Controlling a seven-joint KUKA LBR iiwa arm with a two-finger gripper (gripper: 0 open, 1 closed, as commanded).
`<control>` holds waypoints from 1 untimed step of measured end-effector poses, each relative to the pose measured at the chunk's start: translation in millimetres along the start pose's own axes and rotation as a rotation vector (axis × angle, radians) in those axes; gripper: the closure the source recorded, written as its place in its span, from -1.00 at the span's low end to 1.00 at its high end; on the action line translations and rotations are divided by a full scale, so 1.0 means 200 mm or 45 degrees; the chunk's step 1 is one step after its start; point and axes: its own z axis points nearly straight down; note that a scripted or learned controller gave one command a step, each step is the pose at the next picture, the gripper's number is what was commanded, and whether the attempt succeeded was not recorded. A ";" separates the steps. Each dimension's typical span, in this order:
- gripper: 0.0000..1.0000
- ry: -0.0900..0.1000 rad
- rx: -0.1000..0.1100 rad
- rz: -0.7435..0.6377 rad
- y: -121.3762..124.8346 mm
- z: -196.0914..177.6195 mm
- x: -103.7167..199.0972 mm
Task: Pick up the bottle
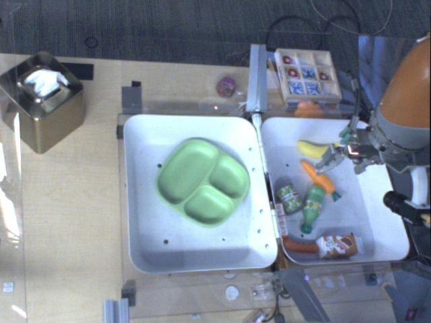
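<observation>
A green plastic bottle point(313, 206) lies on its side in the middle of the right bin point(384, 214), cap toward the front. A brown bottle with a white label point(337, 245) lies along the bin's front wall. My gripper point(337, 149) hovers over the back part of this bin, above the upper end of an orange carrot point(316, 175) and next to a yellow banana point(311, 149). Its fingers are spread open with nothing between them. The green bottle is a short way in front of and to the left of the gripper.
A small green can point(289, 198) lies beside the green bottle, and a sausage point(298, 245) lies at the bin's front left. The left bin point(141, 241) holds a green divided plate point(203, 180). A tic-tac-toe box point(306, 76) sits behind the right bin, a tissue box point(44, 99) at far left.
</observation>
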 end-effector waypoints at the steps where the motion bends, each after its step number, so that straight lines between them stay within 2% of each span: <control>1: -1.00 0.000 0.000 -0.278 -0.20 0.54 -0.06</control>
